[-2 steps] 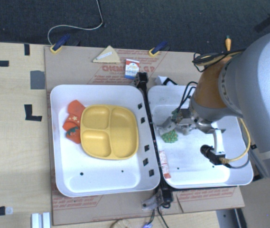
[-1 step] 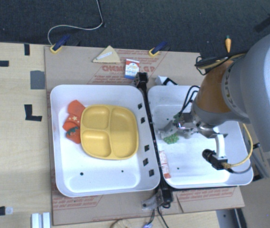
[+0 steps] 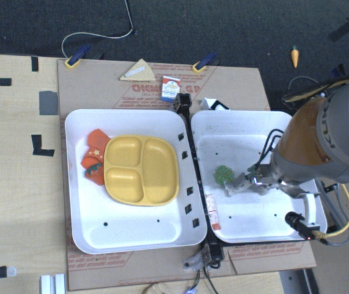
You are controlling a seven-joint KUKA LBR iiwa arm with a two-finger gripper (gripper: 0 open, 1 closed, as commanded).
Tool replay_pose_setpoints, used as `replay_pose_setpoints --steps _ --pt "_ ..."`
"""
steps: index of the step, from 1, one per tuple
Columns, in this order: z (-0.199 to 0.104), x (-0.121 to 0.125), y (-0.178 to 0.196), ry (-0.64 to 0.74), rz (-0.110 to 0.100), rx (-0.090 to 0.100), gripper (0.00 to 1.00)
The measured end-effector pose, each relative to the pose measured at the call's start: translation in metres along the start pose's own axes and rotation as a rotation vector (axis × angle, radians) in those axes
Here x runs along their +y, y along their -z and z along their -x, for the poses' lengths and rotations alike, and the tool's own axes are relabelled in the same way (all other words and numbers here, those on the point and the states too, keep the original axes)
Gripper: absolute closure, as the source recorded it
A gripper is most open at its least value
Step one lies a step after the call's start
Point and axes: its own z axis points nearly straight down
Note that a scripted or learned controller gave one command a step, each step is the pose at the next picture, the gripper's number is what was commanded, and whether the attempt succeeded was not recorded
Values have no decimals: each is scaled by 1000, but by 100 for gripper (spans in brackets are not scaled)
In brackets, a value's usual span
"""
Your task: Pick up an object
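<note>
On the bench [image 3: 15, 164]: two white bins side by side on a brown cardboard sheet [image 3: 235, 84].
Right bin [image 3: 248, 225]: holds the broccoli, with the tool reaching in from the right; a small labelled strip lies along its left wall.
Broccoli [image 3: 224, 175]: a small toy piece, dark green bumpy crown with a paler stub of stalk pointing down and right; it lies on the bin floor, left of centre, near the divider between the bins.
Tool [image 3: 238, 184]: low over the right bin's floor, its metal tip just beside the broccoli's stalk end, close or touching, I cannot tell which; whether its fingers are parted or closed cannot be told, and nothing shows plainly between them.
Arm [image 3: 321, 139]: grey with an orange band, bent over the right bin's right side, a black cable looped beside the wrist.
Left bin [image 3: 131, 231]: holds a yellow plate and orange pieces.
Plate [image 3: 142, 169]: yellow, three compartments, lying flat in the middle of the left bin.
Orange pieces [image 3: 94, 157]: toy items with a bit of green, touching the plate's left edge.
Box [image 3: 170, 89]: small, red and white, on the cardboard behind the bins.
Wedge [image 3: 139, 71]: pale triangular piece, left of the box.
Clips [image 3: 76, 57]: blue and yellow, at the cardboard's back edge.
</note>
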Motion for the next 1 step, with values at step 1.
replay_pose_setpoints --steps 1 --pt "-51 47 0 3 1 2 0"
